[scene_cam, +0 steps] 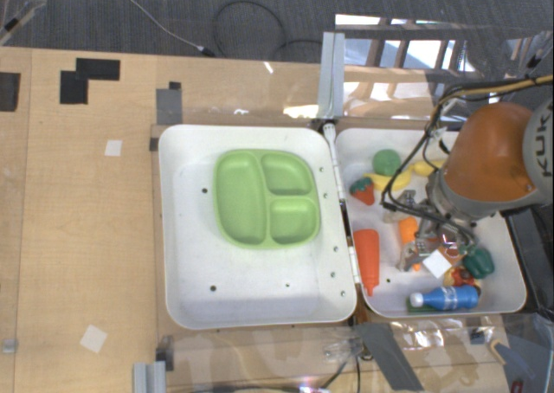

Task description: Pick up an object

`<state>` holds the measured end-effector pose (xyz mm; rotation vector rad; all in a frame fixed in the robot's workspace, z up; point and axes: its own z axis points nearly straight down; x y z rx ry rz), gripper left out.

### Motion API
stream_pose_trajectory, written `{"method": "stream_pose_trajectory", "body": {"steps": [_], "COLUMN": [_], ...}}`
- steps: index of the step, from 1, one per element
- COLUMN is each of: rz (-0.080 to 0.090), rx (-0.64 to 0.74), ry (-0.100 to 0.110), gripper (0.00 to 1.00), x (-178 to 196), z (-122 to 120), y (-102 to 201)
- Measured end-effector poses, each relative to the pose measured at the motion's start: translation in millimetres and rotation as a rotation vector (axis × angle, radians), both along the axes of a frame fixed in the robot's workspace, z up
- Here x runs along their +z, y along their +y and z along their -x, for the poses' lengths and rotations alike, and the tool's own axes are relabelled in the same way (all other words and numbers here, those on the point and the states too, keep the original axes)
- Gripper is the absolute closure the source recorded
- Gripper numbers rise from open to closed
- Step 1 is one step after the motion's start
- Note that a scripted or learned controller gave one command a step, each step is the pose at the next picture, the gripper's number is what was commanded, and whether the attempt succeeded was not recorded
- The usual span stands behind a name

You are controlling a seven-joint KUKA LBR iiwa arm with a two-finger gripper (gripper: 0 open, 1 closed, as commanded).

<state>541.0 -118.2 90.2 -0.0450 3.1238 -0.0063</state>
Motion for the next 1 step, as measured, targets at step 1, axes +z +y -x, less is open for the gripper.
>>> {"method": "stream_pose_trajectory", "body": {"steps": [1], "rz": [0.0], "rx": [0.005], "ry": [-0.013], "gripper": [1.0], "x": [13.6], "z": [-4.0], "y": [1.5]}}
